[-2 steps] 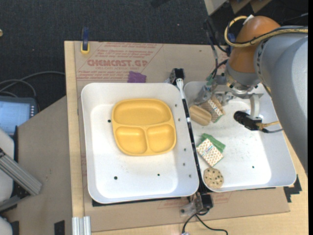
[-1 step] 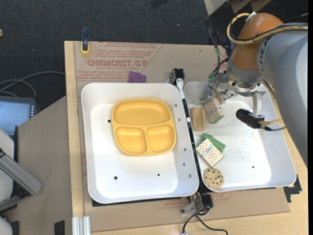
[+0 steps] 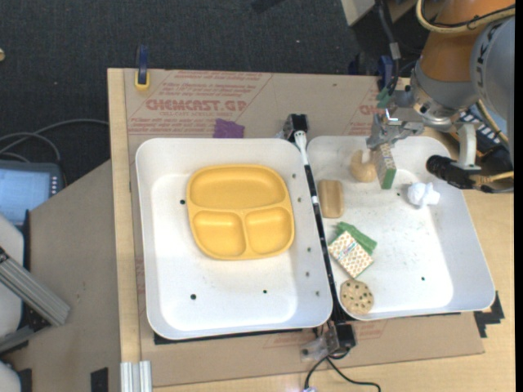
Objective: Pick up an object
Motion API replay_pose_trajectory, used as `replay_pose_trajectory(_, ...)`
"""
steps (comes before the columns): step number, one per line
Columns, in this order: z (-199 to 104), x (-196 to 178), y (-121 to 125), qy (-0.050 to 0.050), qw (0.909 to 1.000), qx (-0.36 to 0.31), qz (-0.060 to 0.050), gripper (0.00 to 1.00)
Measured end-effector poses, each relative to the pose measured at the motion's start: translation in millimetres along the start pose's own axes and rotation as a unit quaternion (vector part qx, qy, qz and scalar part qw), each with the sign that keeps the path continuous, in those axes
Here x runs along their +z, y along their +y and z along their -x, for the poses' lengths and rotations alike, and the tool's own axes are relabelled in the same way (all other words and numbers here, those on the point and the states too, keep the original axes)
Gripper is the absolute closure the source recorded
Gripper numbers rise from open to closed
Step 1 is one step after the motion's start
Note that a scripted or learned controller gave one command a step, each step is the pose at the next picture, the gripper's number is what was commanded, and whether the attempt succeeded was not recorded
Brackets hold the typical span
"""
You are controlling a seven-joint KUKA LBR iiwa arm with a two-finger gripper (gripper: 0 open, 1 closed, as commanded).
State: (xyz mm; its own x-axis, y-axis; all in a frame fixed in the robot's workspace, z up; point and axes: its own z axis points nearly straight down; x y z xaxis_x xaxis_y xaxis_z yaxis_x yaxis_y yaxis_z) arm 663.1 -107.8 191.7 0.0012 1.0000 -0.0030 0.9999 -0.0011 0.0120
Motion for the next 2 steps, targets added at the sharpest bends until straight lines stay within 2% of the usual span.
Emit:
replay_pose_trajectory(1,-58,-18,-74,0.003,1.0000,-0.003,-0.008,1.00)
replay_pose_trajectory(2,-52,-49,-84,0.001,1.0000,0.000,-0.004,1.00)
